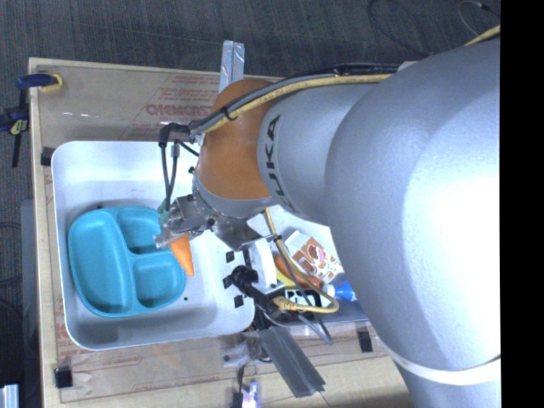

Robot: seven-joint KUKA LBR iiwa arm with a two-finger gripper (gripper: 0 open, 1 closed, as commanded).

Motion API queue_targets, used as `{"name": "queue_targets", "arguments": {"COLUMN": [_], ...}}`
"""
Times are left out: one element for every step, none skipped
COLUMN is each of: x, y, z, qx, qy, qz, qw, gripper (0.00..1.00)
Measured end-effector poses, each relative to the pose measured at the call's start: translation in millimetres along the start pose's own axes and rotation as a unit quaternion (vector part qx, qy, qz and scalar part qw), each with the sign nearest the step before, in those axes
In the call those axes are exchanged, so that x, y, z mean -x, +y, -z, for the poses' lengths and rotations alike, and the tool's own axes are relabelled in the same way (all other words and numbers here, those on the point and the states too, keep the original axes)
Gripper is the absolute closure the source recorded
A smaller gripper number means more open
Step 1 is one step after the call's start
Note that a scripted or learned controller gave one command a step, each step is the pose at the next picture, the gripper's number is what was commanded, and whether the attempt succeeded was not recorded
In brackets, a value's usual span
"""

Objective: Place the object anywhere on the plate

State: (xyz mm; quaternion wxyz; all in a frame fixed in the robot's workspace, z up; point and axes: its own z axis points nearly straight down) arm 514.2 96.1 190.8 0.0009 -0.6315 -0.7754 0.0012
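While the grey arm [382, 168] reaches in over the white bin [93, 164], its fingers [172, 228] sit at the right rim of the blue plate [119, 262], and I cannot tell whether they are spread or pressed together. An orange carrot-like object [182, 255] lies just right of the plate's rim, touching or nearly touching it, directly below the fingers; whether it is actually pinched is unclear. Its long axis runs roughly along that rim, tip pointing away from the fingers. By my judgement, the coming move turns on shifting the object a little leftward, onto the plate's nearest compartment.
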Motion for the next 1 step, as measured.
{"name": "queue_targets", "arguments": {"x": [0.4], "y": [0.0], "z": [0.1], "qx": [0.000], "qy": [0.000], "qz": [0.000], "qw": [1.0000], "gripper": [0.00]}}
